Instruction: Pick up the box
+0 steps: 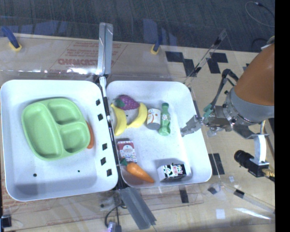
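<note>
The box (127,150) lies flat in the right bin (195,144), near its left wall, just above the carrot (137,173). The tool (191,126) hovers at the bin's right rim, well apart from the box; whether it's open, I cannot tell.

Two white bins (9,129), one green tray (55,127), one banana (121,121), one carrot (137,173), two boxes (127,151)

We seem to be in a robotics lab: a grey and orange arm (253,88) reaches over a plain surface (241,197) bearing two white bins (9,144), black marker tags (105,146) between them, clamps (12,40) at the edge, and toy food (128,115).
</note>
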`<control>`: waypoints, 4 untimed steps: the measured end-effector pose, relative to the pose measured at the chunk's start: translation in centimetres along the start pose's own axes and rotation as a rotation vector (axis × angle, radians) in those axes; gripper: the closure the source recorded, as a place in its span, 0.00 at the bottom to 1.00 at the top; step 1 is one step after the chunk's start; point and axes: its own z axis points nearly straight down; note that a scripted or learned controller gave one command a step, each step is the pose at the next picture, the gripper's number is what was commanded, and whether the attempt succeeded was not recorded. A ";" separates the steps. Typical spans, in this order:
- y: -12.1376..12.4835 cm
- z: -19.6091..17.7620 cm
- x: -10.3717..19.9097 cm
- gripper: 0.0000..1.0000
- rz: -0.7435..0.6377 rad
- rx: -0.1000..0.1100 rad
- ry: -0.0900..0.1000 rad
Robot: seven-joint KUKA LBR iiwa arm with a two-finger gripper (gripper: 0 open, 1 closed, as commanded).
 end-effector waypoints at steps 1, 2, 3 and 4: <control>2.3 17.8 3.9 0.00 -0.183 0.000 0.001; -0.4 17.8 7.6 0.00 -0.015 -0.012 -0.015; 2.4 18.0 10.0 0.00 0.111 0.000 0.000; 0.0 18.0 0.2 0.00 0.089 -0.001 0.001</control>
